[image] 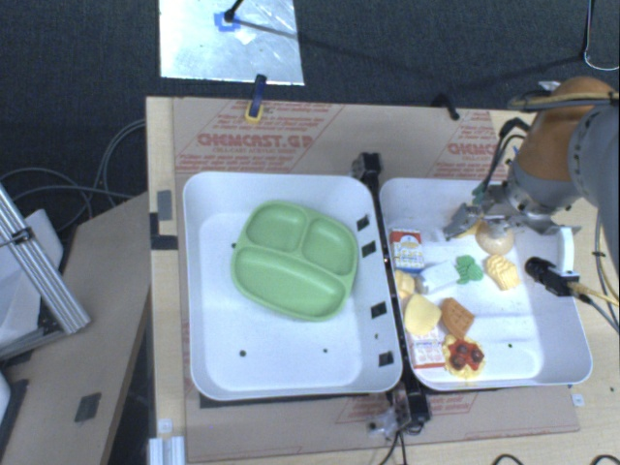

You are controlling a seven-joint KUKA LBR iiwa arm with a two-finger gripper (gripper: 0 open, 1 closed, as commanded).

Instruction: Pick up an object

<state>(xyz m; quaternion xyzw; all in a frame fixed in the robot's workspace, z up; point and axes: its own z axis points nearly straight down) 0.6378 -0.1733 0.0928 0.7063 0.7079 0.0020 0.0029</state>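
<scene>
Divided plate [295,260] in left bin [208,356], food toys [453,316] in right bin [562,356]

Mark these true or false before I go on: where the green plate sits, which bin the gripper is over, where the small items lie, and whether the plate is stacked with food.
1. The green plate lies in the left bin. True.
2. The gripper is over the left bin. False: it is over the right bin.
3. The small items are in the right bin. True.
4. Food is piled on the plate. False: its compartments are bare.
</scene>
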